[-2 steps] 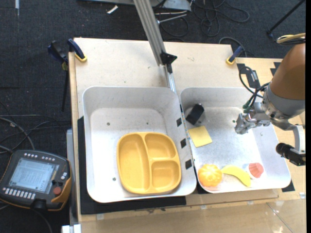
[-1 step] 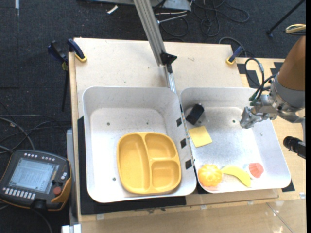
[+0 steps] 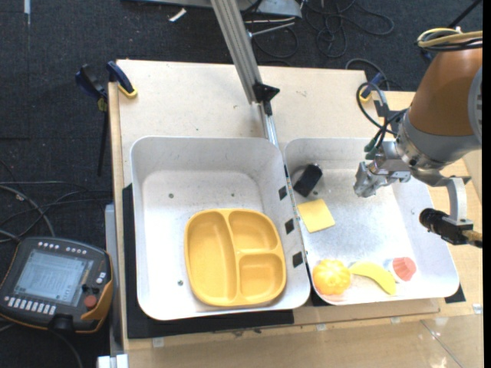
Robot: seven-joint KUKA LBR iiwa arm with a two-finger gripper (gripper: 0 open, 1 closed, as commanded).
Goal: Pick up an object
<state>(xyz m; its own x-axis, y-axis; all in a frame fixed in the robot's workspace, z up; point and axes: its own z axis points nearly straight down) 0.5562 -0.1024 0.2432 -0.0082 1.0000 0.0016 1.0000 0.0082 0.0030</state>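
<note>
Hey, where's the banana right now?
The banana lies in the right bin, near its front edge in the camera view, between the orange on its left and a small red-and-white object on its right.

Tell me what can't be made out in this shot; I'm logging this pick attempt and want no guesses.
- Gripper, camera view: fingers too small and blurred to tell open from shut.
- Arm's upper part: cut off by the right edge.
- Black object in the right bin: too dark to identify.
- Red-and-white item: too small to name.

Yellow tray; orange fruit; white bins
</note>
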